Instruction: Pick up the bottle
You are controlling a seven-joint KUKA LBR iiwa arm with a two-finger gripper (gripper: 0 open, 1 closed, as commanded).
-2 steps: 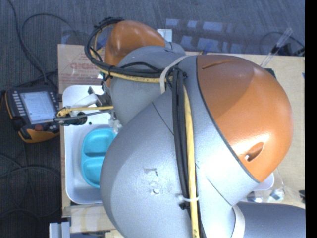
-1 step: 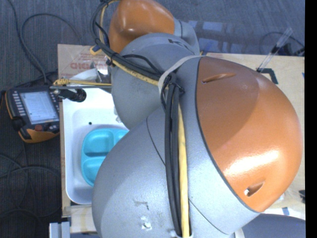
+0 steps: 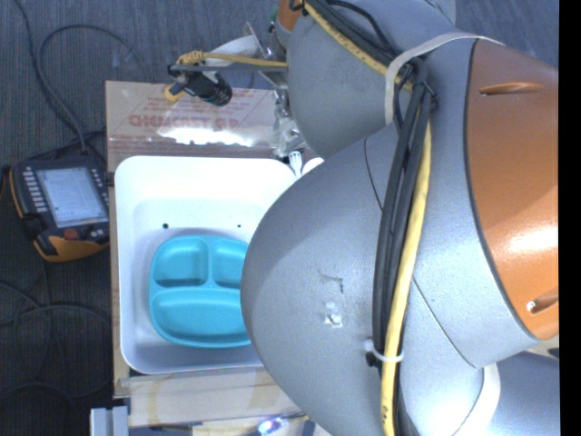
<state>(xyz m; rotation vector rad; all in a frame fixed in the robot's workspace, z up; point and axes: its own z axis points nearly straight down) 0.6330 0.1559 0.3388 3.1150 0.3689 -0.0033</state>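
Grey carpet [image 3: 54, 80] surrounds white bin [image 3: 132, 243] holding blue divided tray [image 3: 195, 293]; gripper state cannot be told; cardboard [image 3: 182, 121] lettering unreadable

One fixed camera looks steeply down, so close to the arm [image 3: 408, 243] that it hides everything right of the white bin [image 3: 136, 243].

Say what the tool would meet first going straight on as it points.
Probably the white bin, near its upper rim in this view. The tool seems to point down there, though the arm hides much and depth is unclear.
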